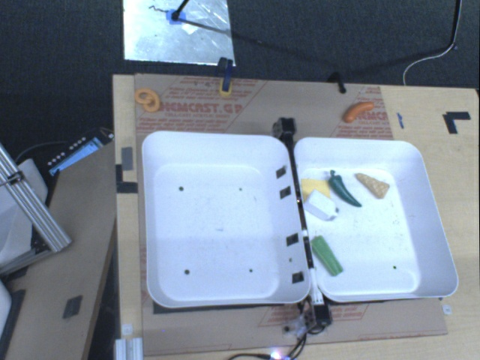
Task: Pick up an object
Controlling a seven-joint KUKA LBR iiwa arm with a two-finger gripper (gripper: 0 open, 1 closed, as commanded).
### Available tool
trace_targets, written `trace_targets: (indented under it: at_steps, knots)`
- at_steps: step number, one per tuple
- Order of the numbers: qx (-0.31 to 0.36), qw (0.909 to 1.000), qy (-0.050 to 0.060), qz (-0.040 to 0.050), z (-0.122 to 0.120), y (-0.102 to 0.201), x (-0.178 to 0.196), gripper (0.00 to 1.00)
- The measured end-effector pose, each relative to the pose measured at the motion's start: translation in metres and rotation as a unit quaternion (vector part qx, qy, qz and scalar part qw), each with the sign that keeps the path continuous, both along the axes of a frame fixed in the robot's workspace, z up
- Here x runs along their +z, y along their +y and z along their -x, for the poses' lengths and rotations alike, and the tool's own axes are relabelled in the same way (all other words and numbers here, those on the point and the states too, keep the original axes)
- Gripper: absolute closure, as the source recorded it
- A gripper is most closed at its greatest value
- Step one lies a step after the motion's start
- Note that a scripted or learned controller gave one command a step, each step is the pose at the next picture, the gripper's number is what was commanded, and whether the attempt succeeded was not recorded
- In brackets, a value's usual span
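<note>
- Small objects lie in the shallow white right bin (420, 276), centre-right of frame: a dark green curved pepper (344, 189) and a light green block (327, 255).
- Nothing has been picked up yet; the gripper's state cannot be told.
- Next, a descent onto one object is called for.

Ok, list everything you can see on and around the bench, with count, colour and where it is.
bins: two, white, side by side on the bench
pepper: one, dark green, right bin, upper middle
cheese wedge: one, yellow, right bin, beside the pepper
white block: one, white, right bin, just below the cheese wedge
green block: one, green, right bin, lower left
chip: one, tan, right bin, right of the pepper
sausage: one, orange, on the board above the right bin
pretzel: one, orange, board's top left corner
foil sheet: one, silver, floor above the bench
</note>
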State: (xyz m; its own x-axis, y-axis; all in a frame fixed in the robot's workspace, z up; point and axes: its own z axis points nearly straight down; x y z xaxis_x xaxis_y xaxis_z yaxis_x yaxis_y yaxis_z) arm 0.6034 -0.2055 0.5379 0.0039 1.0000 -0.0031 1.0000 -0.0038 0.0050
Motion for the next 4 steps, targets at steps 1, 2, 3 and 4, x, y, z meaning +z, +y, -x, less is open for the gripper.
trace_targets:
  at_steps: [1, 2, 3, 4]
  knots:
    - [0.004, 1.0, 0.001, -0.0016, 0.041, 0.02, -0.002, 1.0]
    - [0.001, 1.0, 0.001, -0.0012, 0.093, 0.003, -0.002, 1.0]
    - [0.003, 1.0, 0.001, -0.0011, 0.118, -0.001, -0.003, 1.0]
    - [0.005, 1.0, 0.001, -0.0014, 0.116, 0.043, -0.003, 1.0]
